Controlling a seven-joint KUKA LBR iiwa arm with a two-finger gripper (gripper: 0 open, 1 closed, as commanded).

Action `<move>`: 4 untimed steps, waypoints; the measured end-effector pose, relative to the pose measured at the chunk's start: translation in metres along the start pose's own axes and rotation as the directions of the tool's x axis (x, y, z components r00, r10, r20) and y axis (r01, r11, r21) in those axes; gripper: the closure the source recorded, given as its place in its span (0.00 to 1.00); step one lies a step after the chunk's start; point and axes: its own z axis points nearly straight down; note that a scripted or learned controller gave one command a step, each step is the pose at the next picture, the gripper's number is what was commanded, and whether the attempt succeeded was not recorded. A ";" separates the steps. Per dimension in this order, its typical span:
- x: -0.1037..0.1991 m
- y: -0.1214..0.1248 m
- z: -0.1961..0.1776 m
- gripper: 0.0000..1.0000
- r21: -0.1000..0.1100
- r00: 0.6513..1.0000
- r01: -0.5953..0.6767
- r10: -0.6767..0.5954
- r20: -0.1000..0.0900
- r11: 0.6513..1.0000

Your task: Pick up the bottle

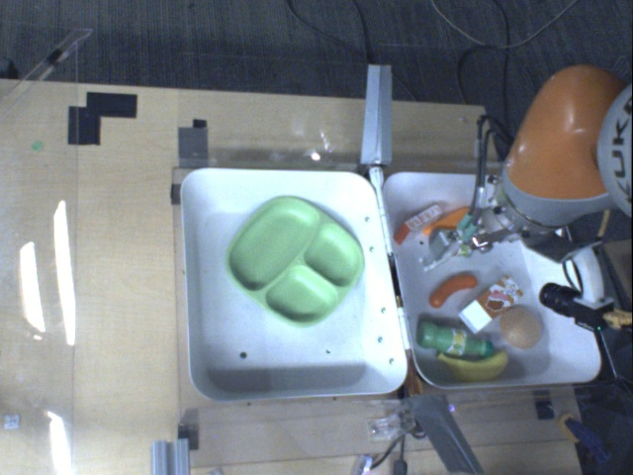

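The bottle (pixel 454 339), green, lies on its side near the front of the right bin (pixel 584 364), touching a banana (pixel 475 364). The arm (pixel 569 137) hides that bin's far right corner. The jaws (pixel 473 237) hang over the bin's rear; their state is unclear.

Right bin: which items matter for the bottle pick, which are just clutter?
Job:
green bottle, lying at the bin's front
gripper, over the bin's back

Clutter:
banana
sausage
brown ball
white block
green divided tray, left bin
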 end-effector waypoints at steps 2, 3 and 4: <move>0.063 -0.032 0.039 0.00 0.000 0.992 0.127 -0.127 0.000 0.992; 0.028 -0.044 0.039 0.00 -0.001 0.992 0.123 -0.123 0.001 0.992; 0.037 -0.029 0.030 0.00 0.000 0.989 -0.149 0.149 0.000 0.989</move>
